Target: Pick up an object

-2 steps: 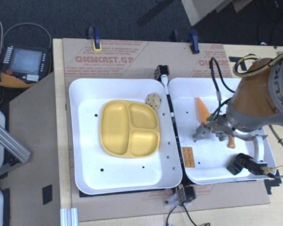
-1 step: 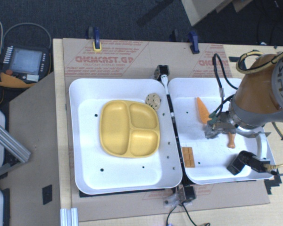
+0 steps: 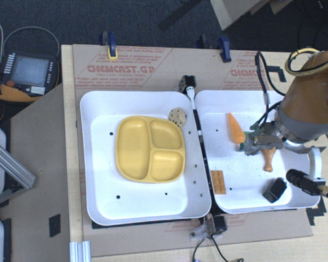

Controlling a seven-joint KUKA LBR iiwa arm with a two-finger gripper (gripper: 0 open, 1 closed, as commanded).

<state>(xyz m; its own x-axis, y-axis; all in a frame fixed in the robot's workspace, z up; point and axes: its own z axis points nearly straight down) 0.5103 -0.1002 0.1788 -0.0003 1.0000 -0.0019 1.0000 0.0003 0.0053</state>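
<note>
My gripper (image 3: 250, 146) is low over the right bin (image 3: 251, 203), reaching in from the right. Its tip sits at the lower end of an orange carrot (image 3: 234, 126) that lies slantwise in the bin's upper middle. Whether it touches the carrot is unclear. A brown wooden piece (image 3: 269, 160) lies just below the gripper, partly hidden by it. A flat tan rectangular piece (image 3: 218, 182) rests near the bin's left wall. A black block (image 3: 274, 190) lies at the lower right.
The left bin (image 3: 93, 162) holds a yellow divided plate (image 3: 150, 148) and a small speckled cookie (image 3: 177, 115) by its upper right corner. A ridge between the bins carries a black bracket (image 3: 187, 83). The arm's body (image 3: 311, 100) covers the right bin's right side.
</note>
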